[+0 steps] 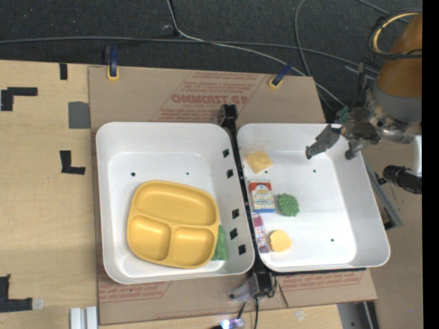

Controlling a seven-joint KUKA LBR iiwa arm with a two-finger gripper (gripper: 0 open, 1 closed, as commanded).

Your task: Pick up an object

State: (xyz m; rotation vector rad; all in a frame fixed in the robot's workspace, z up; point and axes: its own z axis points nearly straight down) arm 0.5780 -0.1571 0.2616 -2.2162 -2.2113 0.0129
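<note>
So the gripper (337, 144) sits over the right bin (343, 211) near its far right corner, fingers spread wide with nothing between them. The cheese-looking yellow wedge (258, 161) is off to its left, and the small box (261, 197), green lump (287, 204) and yellow disc (279, 240) lie nearer the camera. Yellow tray (173, 223) is way over in the left bin (116, 184).

1. two white bins: left bin (110, 184), right bin (357, 204)
2. one yellow divided tray (171, 221)
3. two yellow bits: pale chunk (258, 161), round piece (279, 240)
4. one small carton (261, 197)
5. one green knobbly thing (287, 204)
</note>
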